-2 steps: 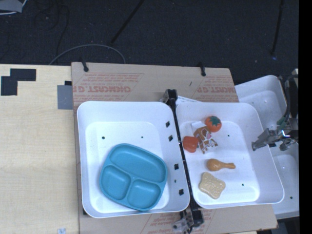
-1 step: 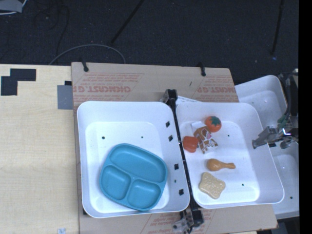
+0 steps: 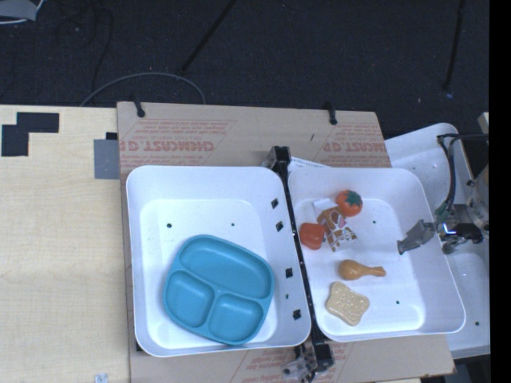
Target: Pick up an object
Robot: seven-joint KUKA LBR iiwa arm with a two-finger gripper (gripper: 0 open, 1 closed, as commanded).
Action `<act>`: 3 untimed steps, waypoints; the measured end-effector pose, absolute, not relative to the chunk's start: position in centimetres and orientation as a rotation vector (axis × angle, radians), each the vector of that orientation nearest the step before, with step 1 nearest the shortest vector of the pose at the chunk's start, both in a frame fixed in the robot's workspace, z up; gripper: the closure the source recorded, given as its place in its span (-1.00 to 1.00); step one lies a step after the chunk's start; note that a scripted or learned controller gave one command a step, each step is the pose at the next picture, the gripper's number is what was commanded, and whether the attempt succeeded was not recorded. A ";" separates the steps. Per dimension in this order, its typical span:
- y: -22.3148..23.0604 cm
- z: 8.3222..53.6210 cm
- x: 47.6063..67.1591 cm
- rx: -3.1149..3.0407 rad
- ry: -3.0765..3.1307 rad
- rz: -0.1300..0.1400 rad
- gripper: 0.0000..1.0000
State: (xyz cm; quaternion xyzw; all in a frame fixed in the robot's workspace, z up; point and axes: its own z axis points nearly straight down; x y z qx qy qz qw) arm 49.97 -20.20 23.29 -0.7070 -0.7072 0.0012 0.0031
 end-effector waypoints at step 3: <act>-19.4 15.7 50.1 -2.222 -2.214 0.003 1.00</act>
